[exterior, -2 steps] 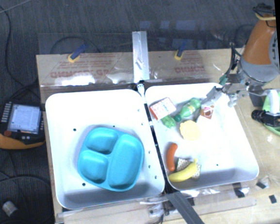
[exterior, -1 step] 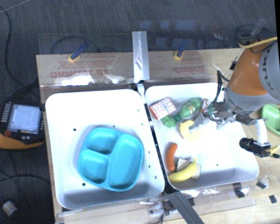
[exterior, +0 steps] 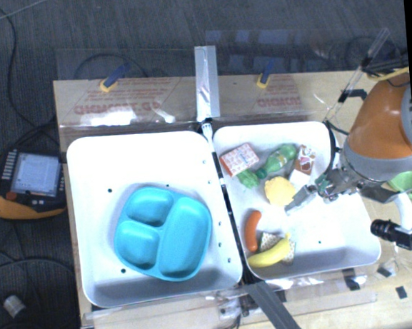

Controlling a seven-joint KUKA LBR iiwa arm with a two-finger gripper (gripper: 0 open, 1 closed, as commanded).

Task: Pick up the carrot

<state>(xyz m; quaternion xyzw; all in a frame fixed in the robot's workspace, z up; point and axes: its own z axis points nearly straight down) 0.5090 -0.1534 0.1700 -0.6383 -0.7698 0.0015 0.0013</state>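
Observation:
The carrot [exterior: 252, 230], a short orange-red piece with a green end, lies near the left wall of the right bin [exterior: 342, 248], just above a yellow banana [exterior: 270, 255]. My gripper [exterior: 295, 200] reaches in from the right and hangs over the middle of that bin. It is to the right of the carrot and a little beyond it, apart from it, next to a yellow lemon-like piece [exterior: 278, 189]. Nothing shows in its grasp.
A red and white box [exterior: 238, 159], a green bottle [exterior: 277, 160] and a small red and white item [exterior: 306, 160] lie at the back of the right bin. A white scrap [exterior: 272, 226] sits beside the carrot. A blue divided plate [exterior: 163, 232] rests in the left bin [exterior: 94, 198].

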